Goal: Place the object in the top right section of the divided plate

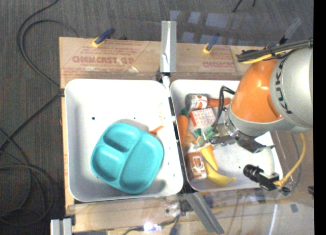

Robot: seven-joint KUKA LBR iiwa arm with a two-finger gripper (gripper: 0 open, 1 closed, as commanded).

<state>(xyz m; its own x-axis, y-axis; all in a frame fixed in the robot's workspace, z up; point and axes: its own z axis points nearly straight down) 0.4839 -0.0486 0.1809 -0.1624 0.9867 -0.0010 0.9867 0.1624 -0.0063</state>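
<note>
Object — unspecified; candidates crowd the right white bin [277, 170]: yellow plastic banana [220, 179], orange carrot [182, 127], small cartons. Likely light, stiff, slippery (grasp mid-body). Gripper [213, 137] over them — grip state indiscernible. Turquoise divided plate [128, 156]: left bin.

Arm [277, 96]: one, grey, entering from the right side of the camera view. Large grey link at far right edge; broad orange band [254, 94] directly left of it, above the wrist.

Wrist: grey collar beneath the orange band, angled down and to the left.

Gripper [213, 138]: dark, compact assembly at the wrist's lower left end, pointing down and leftward. Finger state too small and shadowed to judge.

Cabling: black cable looping along the wrist's left side.
</note>
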